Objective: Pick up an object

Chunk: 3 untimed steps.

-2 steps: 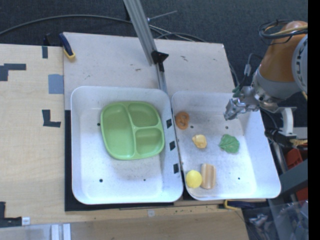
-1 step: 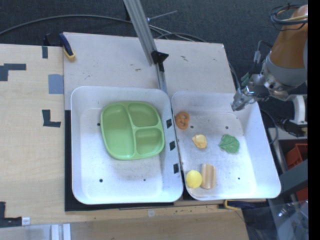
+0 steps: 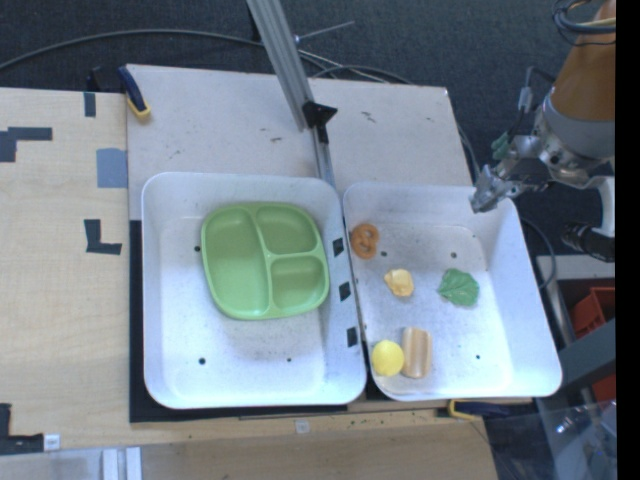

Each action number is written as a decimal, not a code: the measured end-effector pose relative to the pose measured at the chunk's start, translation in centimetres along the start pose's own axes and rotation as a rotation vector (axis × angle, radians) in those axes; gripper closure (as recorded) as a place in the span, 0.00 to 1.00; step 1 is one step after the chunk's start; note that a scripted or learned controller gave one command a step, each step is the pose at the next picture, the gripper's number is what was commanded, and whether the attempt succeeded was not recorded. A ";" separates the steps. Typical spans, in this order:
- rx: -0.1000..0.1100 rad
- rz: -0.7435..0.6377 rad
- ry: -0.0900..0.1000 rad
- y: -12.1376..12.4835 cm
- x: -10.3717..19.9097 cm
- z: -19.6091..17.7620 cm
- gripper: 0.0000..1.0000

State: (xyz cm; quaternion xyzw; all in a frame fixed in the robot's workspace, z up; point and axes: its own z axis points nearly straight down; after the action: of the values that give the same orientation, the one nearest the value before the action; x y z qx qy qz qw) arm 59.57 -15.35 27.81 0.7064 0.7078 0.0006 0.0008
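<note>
Food pieces (image 3: pixel 400 283) lie in the right bin (image 3: pixel 520 298), below the gripper (image 3: pixel 484 196), jaws' state unclear.

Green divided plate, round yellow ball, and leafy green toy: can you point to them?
Green divided plastic plate (image 3: pixel 265 260): camera view, on the ridge between its compartments.
Round yellow ball (image 3: pixel 387 357): camera view, its middle.
Leafy green toy (image 3: pixel 459 287): camera view, its middle.

Both bins (image 3: pixel 170 298) white plastic, matt, scuffed with dark specks. Plate (image 3: pixel 265 260) at 9 o'clock: smooth green plastic, slight sheen. Bench (image 3: pixel 50 218) pale wood grain, matt. Pole (image 3: pixel 280 43) at 12 o'clock: ribbed grey metal. Gripper (image 3: pixel 487 194) at 2 o'clock: dull grey metal.
</note>
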 end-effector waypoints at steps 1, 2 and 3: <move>0.004 -0.002 0.001 -1.1 4.2 0.9 1.00; 0.004 -0.005 0.002 -1.4 9.9 0.8 1.00; 0.005 -0.003 0.001 -2.2 14.2 2.2 1.00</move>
State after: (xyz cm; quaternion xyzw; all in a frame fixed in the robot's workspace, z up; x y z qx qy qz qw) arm 57.38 -1.20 25.60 0.7052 0.7090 -0.0010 -0.0014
